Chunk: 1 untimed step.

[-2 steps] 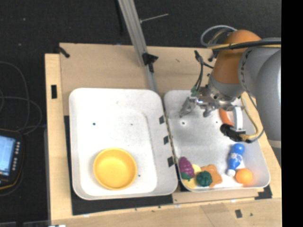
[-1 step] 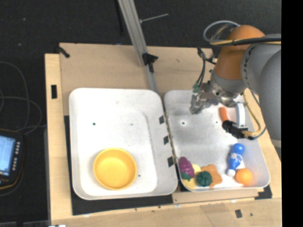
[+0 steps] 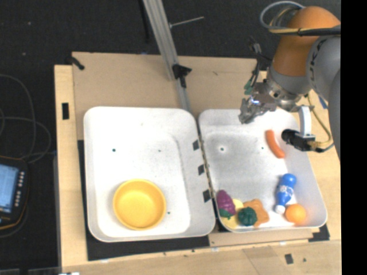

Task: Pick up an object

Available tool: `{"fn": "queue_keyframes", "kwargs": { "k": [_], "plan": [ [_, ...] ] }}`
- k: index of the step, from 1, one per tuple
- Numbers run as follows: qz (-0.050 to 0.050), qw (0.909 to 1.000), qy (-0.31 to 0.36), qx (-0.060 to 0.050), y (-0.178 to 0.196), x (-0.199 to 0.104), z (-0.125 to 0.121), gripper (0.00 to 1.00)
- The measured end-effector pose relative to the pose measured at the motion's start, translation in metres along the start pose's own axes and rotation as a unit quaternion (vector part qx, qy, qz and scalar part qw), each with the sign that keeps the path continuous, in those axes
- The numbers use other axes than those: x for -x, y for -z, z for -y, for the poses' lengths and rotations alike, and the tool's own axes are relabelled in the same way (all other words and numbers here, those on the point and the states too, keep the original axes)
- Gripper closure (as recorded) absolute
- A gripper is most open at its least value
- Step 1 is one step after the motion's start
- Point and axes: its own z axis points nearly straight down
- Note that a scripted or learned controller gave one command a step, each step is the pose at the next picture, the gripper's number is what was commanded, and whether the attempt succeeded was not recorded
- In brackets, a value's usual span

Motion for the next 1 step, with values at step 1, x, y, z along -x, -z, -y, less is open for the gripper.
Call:
{"fn": "queue_keyframes", "kwargs": {
  "k": [1],
  "plan": [
    [0.000, 1.0000, 0.000, -0.001, 0.0434, 0.0017, -0.0016, 1.00]
  ]
}}
